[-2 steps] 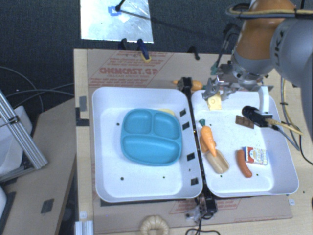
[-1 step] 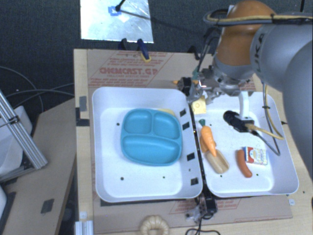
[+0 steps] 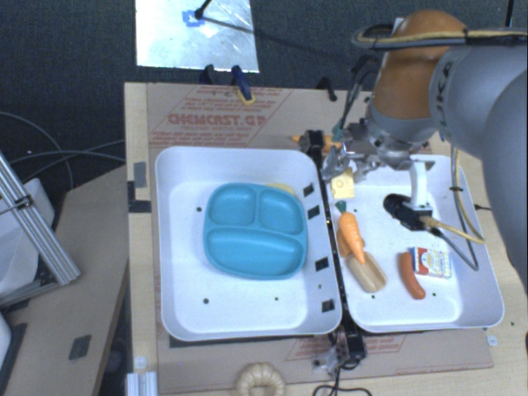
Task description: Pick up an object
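The arm reached in from the upper right, and its hand [image 3: 345, 165] hung over the upper left corner of the right bin [image 3: 470, 304]; whether it was open or closed could not be told. Just below it lay a toy carrot [image 3: 350, 231], touching a hot dog bun [image 3: 368, 272]. Near them lay a sausage [image 3: 411, 275] and a small carton [image 3: 432, 262]. The left bin [image 3: 177, 221] held a blue divided plate [image 3: 254, 229].
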`<action>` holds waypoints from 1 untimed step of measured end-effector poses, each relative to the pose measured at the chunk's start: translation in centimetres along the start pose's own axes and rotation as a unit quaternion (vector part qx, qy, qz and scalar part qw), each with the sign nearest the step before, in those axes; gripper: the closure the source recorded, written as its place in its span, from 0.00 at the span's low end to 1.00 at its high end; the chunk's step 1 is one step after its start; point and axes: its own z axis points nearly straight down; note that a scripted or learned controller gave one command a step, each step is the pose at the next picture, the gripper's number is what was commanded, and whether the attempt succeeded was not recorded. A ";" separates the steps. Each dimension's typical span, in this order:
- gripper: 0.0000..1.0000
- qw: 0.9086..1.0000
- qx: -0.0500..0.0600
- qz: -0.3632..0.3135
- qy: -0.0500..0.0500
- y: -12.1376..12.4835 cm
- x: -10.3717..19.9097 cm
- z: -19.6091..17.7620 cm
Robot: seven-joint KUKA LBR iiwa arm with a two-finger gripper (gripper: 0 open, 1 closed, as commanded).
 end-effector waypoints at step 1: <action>1.00 1.000 0.000 0.000 0.000 -0.5 0.0 -0.4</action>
